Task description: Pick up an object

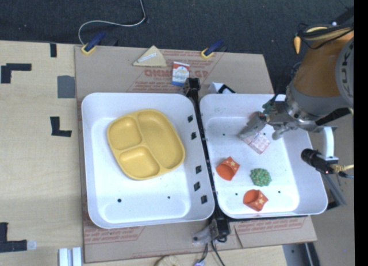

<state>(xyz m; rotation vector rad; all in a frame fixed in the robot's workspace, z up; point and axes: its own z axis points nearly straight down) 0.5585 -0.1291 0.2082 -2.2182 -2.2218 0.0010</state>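
My gripper point(263, 131) hangs over the upper middle of the right bin point(230, 204), its two grey fingers spread apart. A small pink-and-white packet point(257, 142) lies on the bin floor just below and between the fingertips, and I see no grip on it. Lower in the same bin sit an orange-red piece point(227, 168), a green bumpy ball point(260, 176) and a red-orange piece point(255, 199). The grey arm with its orange band point(322, 58) comes in from the right.
The left bin point(98, 201) holds a yellow divided plate point(145, 143). Behind the bins, on the cardboard, lie a small red-and-white box point(180, 74) and a pale wedge point(151, 57). A black divider point(201, 150) runs between the bins.
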